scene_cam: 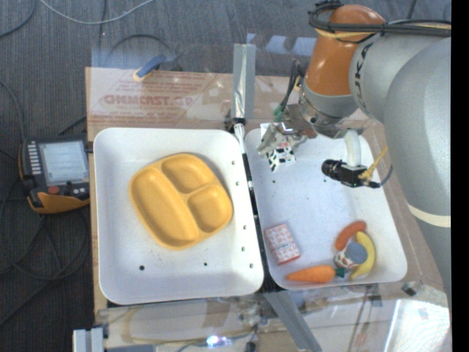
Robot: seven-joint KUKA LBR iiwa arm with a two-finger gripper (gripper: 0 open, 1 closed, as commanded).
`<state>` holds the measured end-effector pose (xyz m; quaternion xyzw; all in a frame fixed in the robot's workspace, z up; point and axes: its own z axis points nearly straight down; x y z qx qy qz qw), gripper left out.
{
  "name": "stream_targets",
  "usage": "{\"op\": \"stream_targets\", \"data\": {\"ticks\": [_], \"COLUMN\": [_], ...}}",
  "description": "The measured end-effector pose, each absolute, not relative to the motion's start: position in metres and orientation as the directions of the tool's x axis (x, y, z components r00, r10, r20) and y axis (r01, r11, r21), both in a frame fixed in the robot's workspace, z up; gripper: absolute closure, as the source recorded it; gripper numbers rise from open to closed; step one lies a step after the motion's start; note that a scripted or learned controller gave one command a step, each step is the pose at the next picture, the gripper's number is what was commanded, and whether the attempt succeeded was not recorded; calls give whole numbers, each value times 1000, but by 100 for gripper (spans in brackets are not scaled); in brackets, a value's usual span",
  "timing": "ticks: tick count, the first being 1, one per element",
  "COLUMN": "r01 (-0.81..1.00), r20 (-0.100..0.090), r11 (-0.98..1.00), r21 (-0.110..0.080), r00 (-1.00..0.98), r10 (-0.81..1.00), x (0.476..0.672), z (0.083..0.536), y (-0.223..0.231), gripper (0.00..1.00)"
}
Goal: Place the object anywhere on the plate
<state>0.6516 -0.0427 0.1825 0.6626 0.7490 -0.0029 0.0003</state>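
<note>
A yellow plate (183, 199) with three compartments lies in the left white bin (117, 270). My gripper (277, 142) is over the far left corner of the right bin (315, 204), close to the wall between the bins. A small black-and-white spotted object (281, 155) sits right at the gripper's tip. The view does not show whether it is held or lying on the bin floor. The plate is about a hand's width to the left of the gripper and has nothing on it.
In the right bin lie a pink patterned packet (282, 242), an orange carrot (311, 274) and a banana with other small toys (355, 251) at the near right. A black cylinder (341, 171) juts out beside the wrist. A metal bar (242, 79) stands behind the bins.
</note>
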Motion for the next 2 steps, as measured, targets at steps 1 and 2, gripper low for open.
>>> {"op": "stream_targets", "data": {"ticks": [1, 2], "r01": [942, 942], "r20": [1, 1], "r11": [337, 336], "r21": [-3, -3], "r00": [-337, -336], "r10": [942, 942], "x": [598, 598], "z": [182, 182], "y": [65, 64], "gripper": [100, 0]}}
